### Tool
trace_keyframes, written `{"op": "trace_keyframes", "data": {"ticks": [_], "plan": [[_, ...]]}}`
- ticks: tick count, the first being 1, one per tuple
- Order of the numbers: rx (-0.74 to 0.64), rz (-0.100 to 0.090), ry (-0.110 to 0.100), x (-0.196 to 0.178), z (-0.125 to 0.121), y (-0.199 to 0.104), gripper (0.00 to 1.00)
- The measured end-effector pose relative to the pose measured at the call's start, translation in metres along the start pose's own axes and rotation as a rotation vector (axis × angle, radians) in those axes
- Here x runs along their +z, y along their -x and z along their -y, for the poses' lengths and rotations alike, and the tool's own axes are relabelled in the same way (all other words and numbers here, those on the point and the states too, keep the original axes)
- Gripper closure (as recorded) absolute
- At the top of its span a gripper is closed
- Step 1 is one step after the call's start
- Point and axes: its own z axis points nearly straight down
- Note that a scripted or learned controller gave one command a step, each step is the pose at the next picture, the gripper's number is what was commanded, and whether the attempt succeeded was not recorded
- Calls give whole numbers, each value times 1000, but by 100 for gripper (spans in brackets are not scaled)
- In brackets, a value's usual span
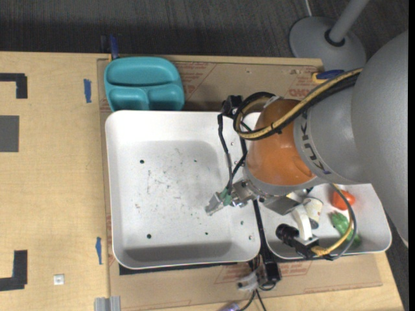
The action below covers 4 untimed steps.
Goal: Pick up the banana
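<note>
Gripper (218,203): hung low over the right part of the left bin (130,173), close to that bin's right wall. Could not tell from above how far open it was. Made out nothing in its grasp. Could not tell whether it touched the bin floor.

Arm (363,128): grey, with orange band (275,151). Reached in from the right and covered most of the right bin (379,235).

Banana: could not tell where it lay, with much of the right bin hidden under the arm.

Right bin, uncovered corner: orange-red thing (343,198), count one. Green thing (338,224), count one, just below it. Both too small to tell what kind.

Teal tray (144,83): count one, divided, set against the left bin's far rim.

White bins: count two, side by side.

Blue tape marks (87,91) on the bench (52,173): counted two, along the left side.
</note>
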Motion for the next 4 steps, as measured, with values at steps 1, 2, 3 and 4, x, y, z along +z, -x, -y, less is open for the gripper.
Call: {"op": "trace_keyframes", "data": {"ticks": [1, 2, 3, 4], "plan": [[60, 10, 5, 2, -5, -10, 0], [110, 16, 10, 3, -7, -13, 0], [142, -1, -1, 0, -10, -33, 0], [121, 3, -2, 2, -10, -35, 0]]}}
